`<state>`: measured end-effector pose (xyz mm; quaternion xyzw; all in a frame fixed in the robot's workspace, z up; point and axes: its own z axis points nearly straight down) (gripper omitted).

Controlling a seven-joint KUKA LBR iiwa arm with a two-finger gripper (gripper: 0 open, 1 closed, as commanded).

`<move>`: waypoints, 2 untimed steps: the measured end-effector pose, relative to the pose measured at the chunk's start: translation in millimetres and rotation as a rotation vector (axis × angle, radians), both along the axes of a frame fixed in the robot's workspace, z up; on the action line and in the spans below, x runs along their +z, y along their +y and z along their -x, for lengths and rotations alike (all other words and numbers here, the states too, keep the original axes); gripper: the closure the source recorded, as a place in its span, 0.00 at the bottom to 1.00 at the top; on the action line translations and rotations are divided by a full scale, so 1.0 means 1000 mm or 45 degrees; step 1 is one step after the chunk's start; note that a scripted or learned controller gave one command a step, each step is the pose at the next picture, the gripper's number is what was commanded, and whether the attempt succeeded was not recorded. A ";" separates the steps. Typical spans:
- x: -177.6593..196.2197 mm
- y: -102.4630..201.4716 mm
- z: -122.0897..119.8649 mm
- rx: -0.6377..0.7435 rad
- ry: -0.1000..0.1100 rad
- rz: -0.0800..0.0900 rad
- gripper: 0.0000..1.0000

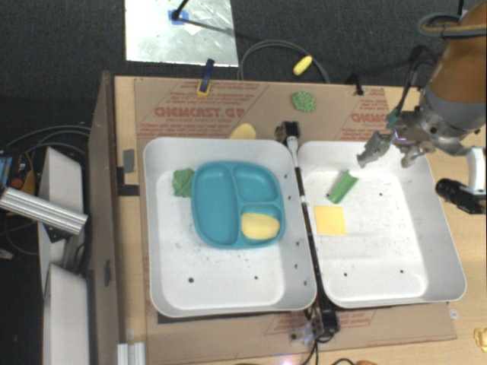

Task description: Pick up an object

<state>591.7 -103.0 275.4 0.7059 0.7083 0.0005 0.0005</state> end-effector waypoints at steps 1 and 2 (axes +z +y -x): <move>-0.095 0.005 -0.044 0.005 0.005 -0.001 0.00; -0.187 0.014 -0.047 0.004 0.005 -0.001 0.00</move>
